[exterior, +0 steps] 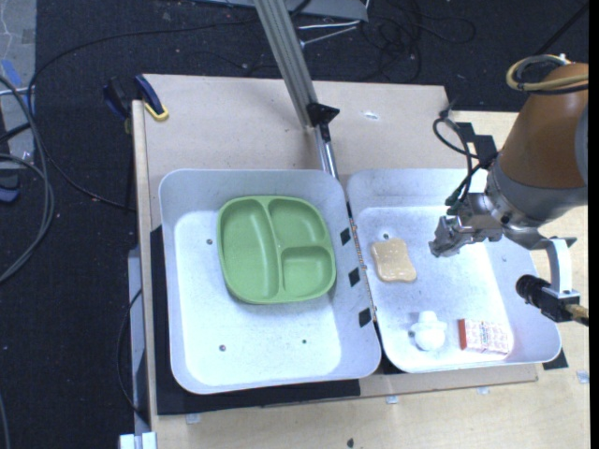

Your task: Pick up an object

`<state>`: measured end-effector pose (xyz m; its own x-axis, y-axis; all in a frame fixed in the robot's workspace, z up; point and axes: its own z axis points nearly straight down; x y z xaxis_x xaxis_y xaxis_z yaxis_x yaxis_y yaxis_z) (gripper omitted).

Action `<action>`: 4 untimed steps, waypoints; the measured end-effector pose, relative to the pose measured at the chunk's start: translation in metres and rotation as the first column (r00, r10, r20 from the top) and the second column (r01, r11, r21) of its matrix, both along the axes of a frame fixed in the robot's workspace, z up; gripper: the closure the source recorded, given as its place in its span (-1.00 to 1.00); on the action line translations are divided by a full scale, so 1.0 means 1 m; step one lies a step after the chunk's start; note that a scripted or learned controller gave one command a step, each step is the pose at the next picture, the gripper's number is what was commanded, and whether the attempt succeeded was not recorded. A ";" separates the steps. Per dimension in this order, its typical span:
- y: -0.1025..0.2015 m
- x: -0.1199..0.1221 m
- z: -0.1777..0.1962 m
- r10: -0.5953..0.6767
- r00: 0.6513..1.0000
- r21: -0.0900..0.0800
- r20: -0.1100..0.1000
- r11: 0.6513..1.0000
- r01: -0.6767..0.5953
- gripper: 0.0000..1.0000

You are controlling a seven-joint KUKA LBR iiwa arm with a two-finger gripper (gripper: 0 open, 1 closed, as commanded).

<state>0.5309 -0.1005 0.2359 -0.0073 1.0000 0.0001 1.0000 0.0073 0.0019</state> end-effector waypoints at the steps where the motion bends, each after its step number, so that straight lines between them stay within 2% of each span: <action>1: 0.053 0.015 0.008 0.001 1.000 0.001 0.000 1.000 -0.001 1.00; 2: 0.097 0.036 -0.004 -0.001 1.000 -0.001 0.000 1.000 0.001 1.00; 3: 0.149 0.049 0.005 0.000 1.000 0.001 0.001 1.000 0.000 1.00; 4: 0.190 0.063 -0.003 -0.001 1.000 0.000 0.000 1.000 0.001 1.00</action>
